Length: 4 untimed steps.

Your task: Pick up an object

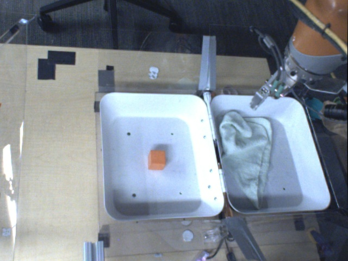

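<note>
Left bin point(114, 145): orange cube point(157, 160) near centre of floor, upright, alone. Right bin point(312, 145): crumpled pale cloth point(247, 156) over left half, against inner wall. Gripper point(260, 98) above right bin's far edge, beyond cloth; finger state cannot tell, nothing seen held.

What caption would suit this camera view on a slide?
Robot gripper poised over the right bin's far edge near a crumpled grey cloth; an orange cube sits in the left bin.

Arm point(321, 20) cut off at top-right edge; end effector point(260, 98) finger state unclear.
</note>
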Motion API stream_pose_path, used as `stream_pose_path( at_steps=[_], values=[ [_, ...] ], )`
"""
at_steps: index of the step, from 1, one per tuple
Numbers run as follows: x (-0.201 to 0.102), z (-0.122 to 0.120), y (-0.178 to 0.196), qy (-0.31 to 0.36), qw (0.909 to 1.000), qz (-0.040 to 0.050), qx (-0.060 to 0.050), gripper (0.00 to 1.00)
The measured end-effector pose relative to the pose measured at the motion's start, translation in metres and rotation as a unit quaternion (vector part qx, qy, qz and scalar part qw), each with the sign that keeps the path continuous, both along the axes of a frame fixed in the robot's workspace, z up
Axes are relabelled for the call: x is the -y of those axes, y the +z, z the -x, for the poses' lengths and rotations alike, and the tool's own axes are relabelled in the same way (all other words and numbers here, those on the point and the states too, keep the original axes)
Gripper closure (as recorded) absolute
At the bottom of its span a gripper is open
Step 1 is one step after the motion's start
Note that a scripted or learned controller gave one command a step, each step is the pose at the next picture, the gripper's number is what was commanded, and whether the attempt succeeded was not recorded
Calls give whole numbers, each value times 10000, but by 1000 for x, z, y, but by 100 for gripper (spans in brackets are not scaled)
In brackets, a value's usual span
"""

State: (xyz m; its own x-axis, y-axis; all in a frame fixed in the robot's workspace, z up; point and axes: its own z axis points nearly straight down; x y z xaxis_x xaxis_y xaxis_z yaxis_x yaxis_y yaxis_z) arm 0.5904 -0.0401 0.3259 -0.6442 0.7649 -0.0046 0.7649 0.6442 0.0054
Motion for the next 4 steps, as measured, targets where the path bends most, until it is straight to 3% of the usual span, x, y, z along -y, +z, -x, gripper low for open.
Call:
stream_pose_path(
  at_steps=[1,2,3,4],
  values=[
    [8,-57,-71,877,9961,6,-4,100],
    [-12,-74,-88,746,9972,4,7,100],
    [-51,-67,-79,1006,9949,3,-3,100],
    [-41,-64,-20,1025,9947,6,11,100]
  ],
)
